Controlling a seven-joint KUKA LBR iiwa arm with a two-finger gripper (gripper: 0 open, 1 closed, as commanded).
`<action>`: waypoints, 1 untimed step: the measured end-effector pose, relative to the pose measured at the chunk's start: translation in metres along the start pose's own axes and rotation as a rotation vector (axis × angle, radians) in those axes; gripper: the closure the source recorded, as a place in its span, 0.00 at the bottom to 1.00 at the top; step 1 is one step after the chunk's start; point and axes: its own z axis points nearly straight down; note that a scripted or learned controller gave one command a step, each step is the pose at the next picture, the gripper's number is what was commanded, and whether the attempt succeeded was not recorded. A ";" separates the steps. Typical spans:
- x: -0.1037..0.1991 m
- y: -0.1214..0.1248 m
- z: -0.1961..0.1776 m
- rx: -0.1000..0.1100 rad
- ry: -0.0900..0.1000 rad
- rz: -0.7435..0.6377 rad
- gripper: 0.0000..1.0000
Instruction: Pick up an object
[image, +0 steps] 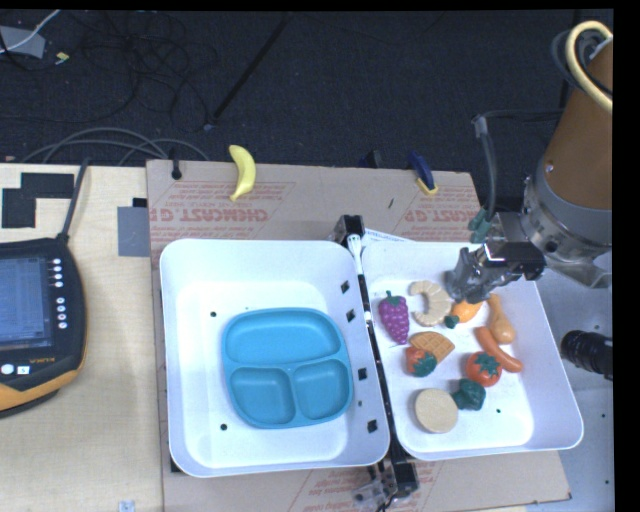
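At the far left of the bench lies a black-and-orange handheld control pendant (30, 320), well apart from the work. Next comes the left white shallow plastic bin (190, 270), which carries a light-blue 3-compartment plastic tray (285, 365); behind it, on the brown cardboard sheet (300, 205), lies a yellow toy banana (241, 170). The right white shallow plastic bin (555, 425) holds all the likely targets: a purple toy bunch of grapes (394, 318), a beige curved croissant-like toy (431, 300), a tan toy slice with a teal base (427, 350), a round beige toy disc (436, 410), a red toy tomato with a green top (482, 368), a dark teal toy lump (468, 395) and an orange-red toy sausage (498, 350). The grey end effector (470, 290) hangs low over the upper middle of this bin, just beside the croissant-like toy and a small orange toy piece (466, 312). Whether its fingers are apart or together cannot be told from this angle, and nothing is seen between them. By my reading, the approach is made but the pick is not yet done: every toy lies on the bin floor, so grasping and lifting remain.
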 end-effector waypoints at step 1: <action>0.088 0.001 -0.029 0.005 -0.001 0.004 1.00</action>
